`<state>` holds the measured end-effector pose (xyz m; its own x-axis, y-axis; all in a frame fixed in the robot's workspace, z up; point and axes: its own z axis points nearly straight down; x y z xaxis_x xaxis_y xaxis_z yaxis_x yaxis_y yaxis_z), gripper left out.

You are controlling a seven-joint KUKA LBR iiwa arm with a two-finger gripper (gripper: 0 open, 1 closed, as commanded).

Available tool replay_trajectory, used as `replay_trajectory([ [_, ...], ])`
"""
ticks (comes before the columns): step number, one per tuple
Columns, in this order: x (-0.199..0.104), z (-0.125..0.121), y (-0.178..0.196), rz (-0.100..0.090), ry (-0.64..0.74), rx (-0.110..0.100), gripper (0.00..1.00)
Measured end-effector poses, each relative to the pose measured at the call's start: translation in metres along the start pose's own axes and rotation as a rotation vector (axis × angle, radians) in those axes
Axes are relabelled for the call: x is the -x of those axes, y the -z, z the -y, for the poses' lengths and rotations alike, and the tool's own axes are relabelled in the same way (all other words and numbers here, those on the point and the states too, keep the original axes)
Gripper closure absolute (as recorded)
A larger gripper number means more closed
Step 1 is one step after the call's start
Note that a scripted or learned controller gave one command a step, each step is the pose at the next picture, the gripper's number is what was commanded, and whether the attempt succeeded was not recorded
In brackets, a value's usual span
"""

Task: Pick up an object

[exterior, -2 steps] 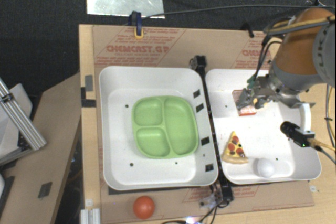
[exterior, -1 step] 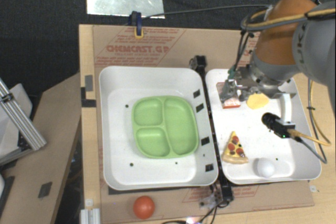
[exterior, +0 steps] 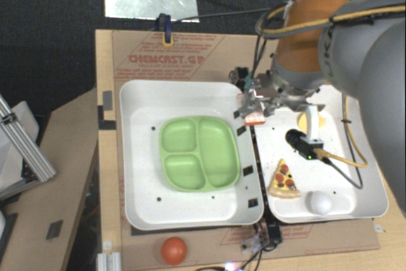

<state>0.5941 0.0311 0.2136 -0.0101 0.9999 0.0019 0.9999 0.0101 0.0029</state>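
Nearest us, an orange ball [exterior: 173, 250] sits on the bench outside both bins, out of play. In the right bin [exterior: 371, 197], a white ball [exterior: 320, 202] at five o'clock and a toy pizza slice [exterior: 283, 179] beside it lie loose, candidates for picking, as we judge. The green divided tray [exterior: 199, 152] fills the left bin [exterior: 136, 130]. Farther back, the gripper [exterior: 255, 106] hangs at the right bin's eleven o'clock corner; how wide it stands, we cannot tell.
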Motion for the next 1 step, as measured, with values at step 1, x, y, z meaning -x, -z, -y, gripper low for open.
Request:
replay_trajectory([
  [1,-0.0545,-0.0198,0.0123,-0.001,0.0,0.001,1.0],
])
